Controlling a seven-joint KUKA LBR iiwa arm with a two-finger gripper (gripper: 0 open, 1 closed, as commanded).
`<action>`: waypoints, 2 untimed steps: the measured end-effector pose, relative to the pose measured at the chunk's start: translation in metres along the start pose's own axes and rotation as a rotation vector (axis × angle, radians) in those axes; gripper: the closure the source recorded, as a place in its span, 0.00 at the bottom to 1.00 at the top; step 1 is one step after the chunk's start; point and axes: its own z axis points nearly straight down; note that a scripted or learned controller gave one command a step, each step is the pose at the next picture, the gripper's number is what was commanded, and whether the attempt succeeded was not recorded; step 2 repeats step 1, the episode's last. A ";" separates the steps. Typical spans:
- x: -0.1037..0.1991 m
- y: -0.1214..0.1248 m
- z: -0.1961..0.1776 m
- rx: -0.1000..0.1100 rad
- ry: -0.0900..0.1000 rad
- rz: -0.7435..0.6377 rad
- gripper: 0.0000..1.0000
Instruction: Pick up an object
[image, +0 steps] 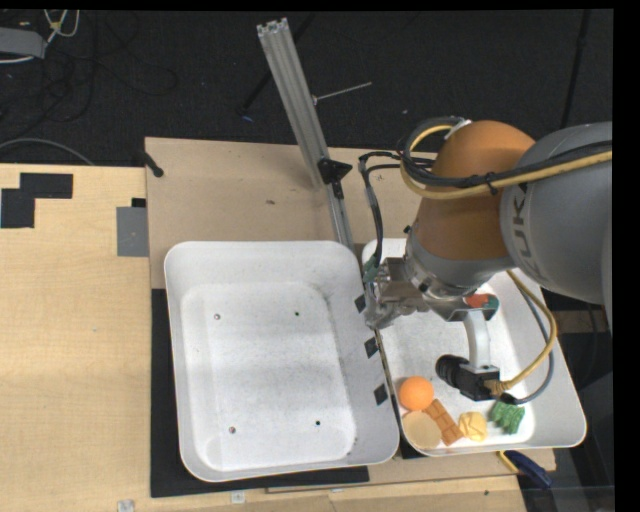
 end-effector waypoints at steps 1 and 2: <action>0.049 -0.025 -0.008 0.000 0.000 -0.001 1.00; 0.049 -0.025 -0.008 0.000 0.000 -0.001 1.00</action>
